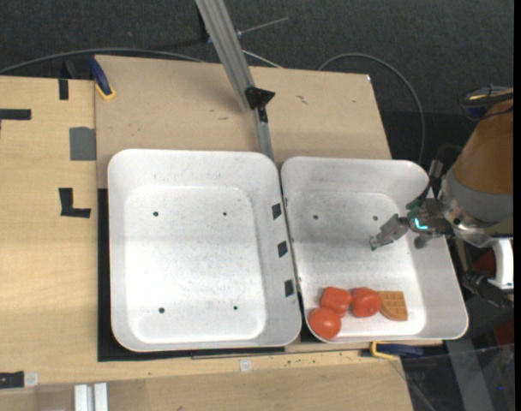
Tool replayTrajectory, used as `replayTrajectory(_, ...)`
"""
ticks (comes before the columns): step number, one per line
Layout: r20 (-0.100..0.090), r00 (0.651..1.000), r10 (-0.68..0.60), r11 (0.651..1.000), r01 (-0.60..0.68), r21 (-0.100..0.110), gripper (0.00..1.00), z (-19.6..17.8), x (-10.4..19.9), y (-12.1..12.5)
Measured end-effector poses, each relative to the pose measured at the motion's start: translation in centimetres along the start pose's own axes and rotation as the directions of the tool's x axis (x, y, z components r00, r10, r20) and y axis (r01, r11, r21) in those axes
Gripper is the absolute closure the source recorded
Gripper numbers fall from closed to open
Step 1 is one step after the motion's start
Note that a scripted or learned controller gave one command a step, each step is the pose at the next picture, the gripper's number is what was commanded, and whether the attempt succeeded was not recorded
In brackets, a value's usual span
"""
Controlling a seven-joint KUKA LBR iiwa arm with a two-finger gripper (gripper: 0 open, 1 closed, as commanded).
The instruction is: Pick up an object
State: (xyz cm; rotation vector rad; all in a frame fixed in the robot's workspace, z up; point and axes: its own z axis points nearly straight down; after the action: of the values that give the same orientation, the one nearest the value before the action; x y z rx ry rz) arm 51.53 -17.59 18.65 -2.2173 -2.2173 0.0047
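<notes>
hovering over the right bin [432, 255], gripper [396, 234] sits above bare floor near that bin's right wall, arm reaching in from the right. fingers read as apart, nothing between them (small in frame, so a soft call). candidate objects cluster at the near edge of the right bin: three red rounded pieces [339, 308] touching one another, and an orange waffle-like piece [393, 305] just beside them. gripper well apart from all of these. left bin [123, 229] holds nothing to grab. judgement: approach not yet aligned. best to shift toward the near edge, centre over one outer piece, keep the jaws wide, descend straight, avoid the bin wall.
</notes>
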Motion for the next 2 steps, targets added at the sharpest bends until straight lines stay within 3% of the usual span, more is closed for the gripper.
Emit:
replayTrajectory(1, 0.001, 1.0, -0.002, 1.0, 0.002, -0.005, 0.0, -0.2, 0.0, 0.1)
replayTrajectory(2, 0.001, 1.0, -0.001, 1.0, 0.001, 0.0, 0.0, 4.9, 0.2, 0.8)
